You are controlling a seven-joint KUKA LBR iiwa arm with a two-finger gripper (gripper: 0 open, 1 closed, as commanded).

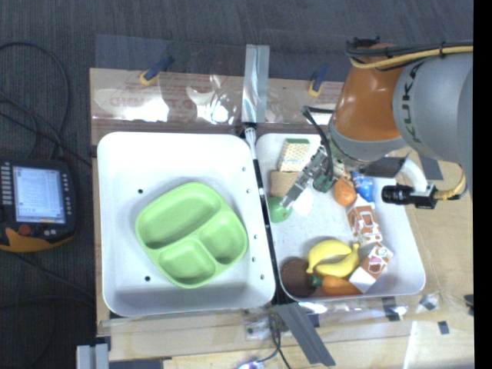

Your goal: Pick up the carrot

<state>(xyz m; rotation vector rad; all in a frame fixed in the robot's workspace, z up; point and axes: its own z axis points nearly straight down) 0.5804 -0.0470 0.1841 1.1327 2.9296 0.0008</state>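
orange plastic carrot [336, 285]: right white bin [411, 271], near edge, wedged under yellow banana [335, 257]; jaws hover well apart, state indiscernible

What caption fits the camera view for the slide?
KUKA arm's gripper hovers over the right bin, away from the carrot beside the banana; green tray in left bin.

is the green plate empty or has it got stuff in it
Empty: the green plate in the left bin shows bare compartments, with nothing lying in any of them.
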